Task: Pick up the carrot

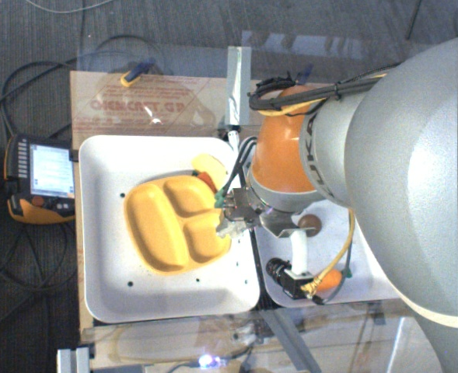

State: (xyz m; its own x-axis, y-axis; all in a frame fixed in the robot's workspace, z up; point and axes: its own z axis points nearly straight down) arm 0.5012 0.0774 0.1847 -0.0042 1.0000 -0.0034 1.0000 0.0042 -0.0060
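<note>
Across the bench, in the right bin [333,243], the carrot [331,280] lies well apart from the gripper [229,212], which hovers over the yellow tray [162,224]; I cannot tell its opening.

Yellow tray [170,225] beside gripper [230,214]: smooth glossy plastic. White bin [104,286] under it: smooth plastic, faint sheen. Brown board [135,107] beyond gripper: matt, wood-like.

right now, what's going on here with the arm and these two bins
A grey robot arm with an orange band reaches in from the right, its wrist end low over the right edge of a yellow three-compartment plastic tray in the left shallow white bin. What looks like the small orange carrot lies in the right white bin, untouched.
</note>
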